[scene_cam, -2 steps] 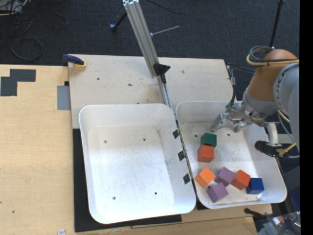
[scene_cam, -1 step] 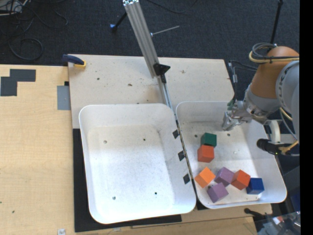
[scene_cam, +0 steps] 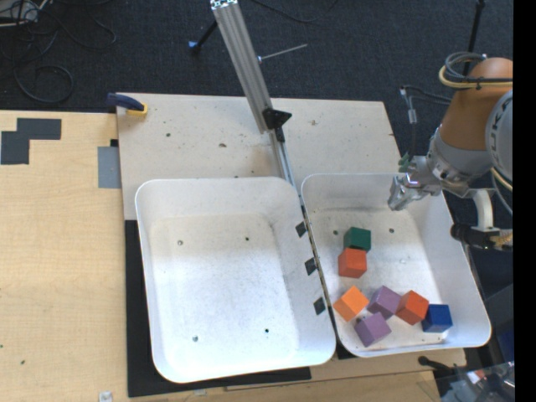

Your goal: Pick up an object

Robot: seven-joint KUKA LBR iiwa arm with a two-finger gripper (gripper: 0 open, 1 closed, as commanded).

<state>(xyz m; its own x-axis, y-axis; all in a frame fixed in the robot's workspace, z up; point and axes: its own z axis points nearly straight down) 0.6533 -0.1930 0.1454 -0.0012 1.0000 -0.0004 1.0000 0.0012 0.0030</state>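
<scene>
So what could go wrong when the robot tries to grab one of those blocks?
The purple blocks, orange block, red block and blue block are packed close, so the gripper might bump neighbours or catch two. The blue block sits by the right bin's wall, so fingers may hit the wall.

I see my arm (scene_cam: 469,132) reaching in from the right, orange band uppermost, wrist bent downward and leftward, with the gripper (scene_cam: 400,198) hanging at its tip, too small to read clearly.
</scene>
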